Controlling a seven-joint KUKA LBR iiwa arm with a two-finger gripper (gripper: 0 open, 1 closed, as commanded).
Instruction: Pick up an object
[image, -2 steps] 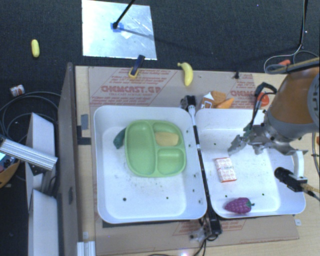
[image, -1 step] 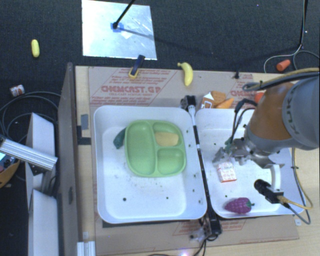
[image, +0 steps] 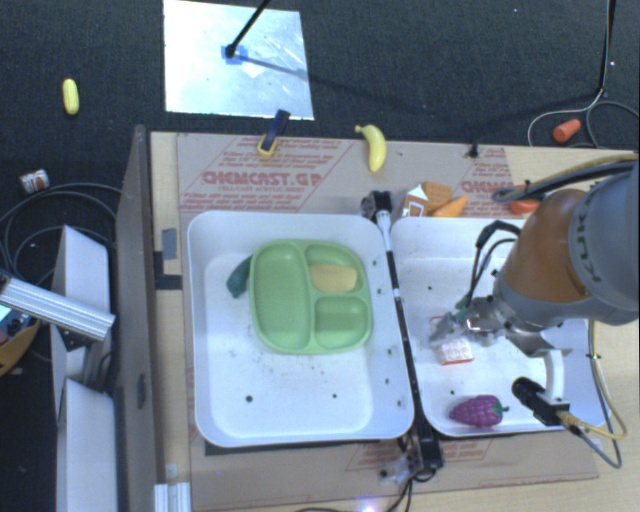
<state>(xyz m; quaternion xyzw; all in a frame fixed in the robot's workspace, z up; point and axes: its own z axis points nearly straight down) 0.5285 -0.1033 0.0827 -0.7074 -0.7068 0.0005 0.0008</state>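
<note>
Gripper (image: 455, 328) sits low in the right bin (image: 440, 262), fingers angled down-left onto a small red-and-white packet (image: 455, 349); fingertips are at the packet's upper edge, touching or nearly so, but whether they're spread or pinched, cannot tell, too blurred and partly hidden by the wrist. Packet not clearly between the fingers. Purple raspberry-like toy fruit (image: 476, 410) lies toward the near edge of the right bin, below the packet, apart from it. Grey arm (image: 575, 260) with orange band comes in from the right edge over the right bin's far half, black cables looping off it. Left of the right bin, touching along a black divider strip, is the left bin (image: 225, 400), which has a green three-compartment plate (image: 300, 300) in it; a yellow flat item (image: 334, 276) lies in the plate's upper-right compartment, a dark green piece (image: 239, 275) pokes out at the plate's left edge. Beyond the right bin, on cardboard, orange carrot-like pieces (image: 445, 203) and a yellow banana (image: 374, 146).
</note>
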